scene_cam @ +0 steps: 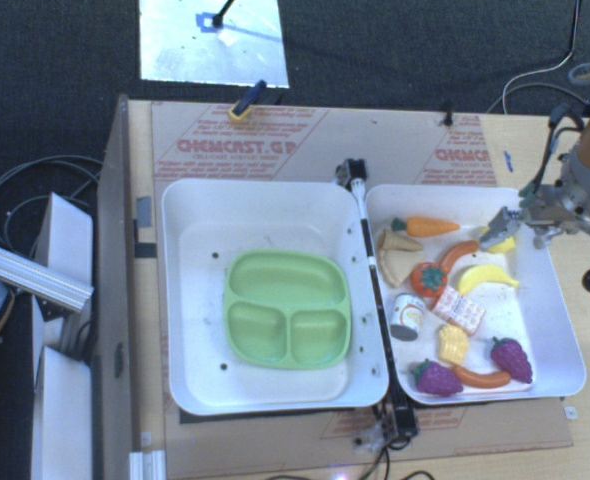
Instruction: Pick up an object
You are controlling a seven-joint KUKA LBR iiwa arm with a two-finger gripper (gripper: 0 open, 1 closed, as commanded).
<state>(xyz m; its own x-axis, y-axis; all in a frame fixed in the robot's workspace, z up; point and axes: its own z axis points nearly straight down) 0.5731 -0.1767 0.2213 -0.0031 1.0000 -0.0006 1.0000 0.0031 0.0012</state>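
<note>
Nearest: purple grapes (436,377) and sausage (481,376) crowding right bin's (560,320) front edge, second grapes (512,358) beside. Banana (485,278), yellow, curved, mid-bin with bare floor to its right. Farther back, carrot (432,226), tomato (427,279). Hand (502,230) over back right corner, tipped with something yellow; cannot tell how open. Left bin (190,268): green tray (287,308), wide white margins around.

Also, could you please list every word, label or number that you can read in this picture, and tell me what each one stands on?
"CHEMCAST GP", red print on the brown board under the bins, readable at its upper left.
The same red print repeats slanted at the board's upper right and along its front edge, too cut off to read.
The small can in the right bin bears a label too blurred to read.
The red and white pack beside it: print too small to read.
</note>
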